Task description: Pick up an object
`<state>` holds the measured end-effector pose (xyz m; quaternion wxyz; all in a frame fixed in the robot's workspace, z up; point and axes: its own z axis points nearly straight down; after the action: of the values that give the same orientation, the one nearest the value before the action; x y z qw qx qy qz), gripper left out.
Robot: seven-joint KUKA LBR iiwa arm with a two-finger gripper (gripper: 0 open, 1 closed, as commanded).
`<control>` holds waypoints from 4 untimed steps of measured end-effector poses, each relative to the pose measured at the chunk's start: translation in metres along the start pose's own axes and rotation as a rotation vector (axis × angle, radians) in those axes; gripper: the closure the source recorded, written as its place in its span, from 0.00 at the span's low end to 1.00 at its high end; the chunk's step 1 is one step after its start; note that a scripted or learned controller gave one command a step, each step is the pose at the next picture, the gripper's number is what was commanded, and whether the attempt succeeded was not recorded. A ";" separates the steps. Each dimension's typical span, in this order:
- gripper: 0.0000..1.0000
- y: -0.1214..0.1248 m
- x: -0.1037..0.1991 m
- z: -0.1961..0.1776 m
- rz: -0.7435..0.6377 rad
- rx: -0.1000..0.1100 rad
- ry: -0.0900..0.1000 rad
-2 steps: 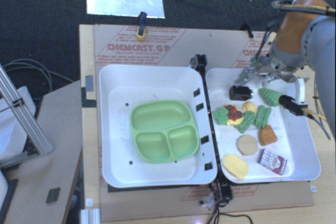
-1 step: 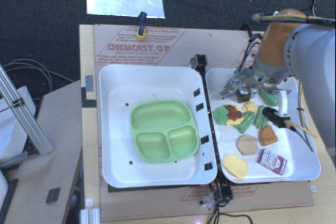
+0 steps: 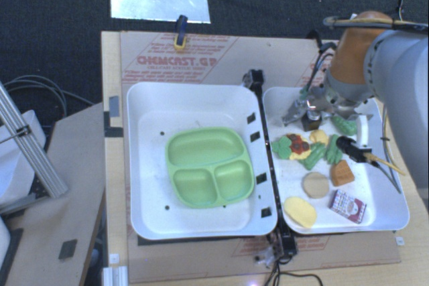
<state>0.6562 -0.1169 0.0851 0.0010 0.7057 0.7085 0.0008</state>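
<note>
Leftmost, the green divided tray (image 3: 209,166) sits alone in the left bin (image 3: 151,144). Rightward, toys crowd the right bin (image 3: 392,211); the gripper (image 3: 303,110) hovers there, fingers spread and empty. Descend squarely over one isolated piece, like the yellow lemon (image 3: 301,211).

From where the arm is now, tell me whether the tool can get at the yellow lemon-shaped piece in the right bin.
Probably yes. The yellow piece lies at the near edge of the right bin with nothing on top of it; the tool hangs over the far end, so the arm must cross above the other toys.
</note>
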 end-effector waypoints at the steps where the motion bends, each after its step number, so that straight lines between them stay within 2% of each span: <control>1: 0.00 0.015 -0.051 -0.093 0.005 -0.011 -0.006; 2: 0.00 0.000 -0.045 -0.024 0.000 -0.005 -0.001; 3: 1.00 -0.001 -0.045 -0.033 -0.001 -0.005 -0.001; 4: 1.00 -0.035 0.007 -0.065 -0.003 0.001 0.002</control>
<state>0.6215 -0.1096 0.1496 -0.0002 0.7047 0.7095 0.0012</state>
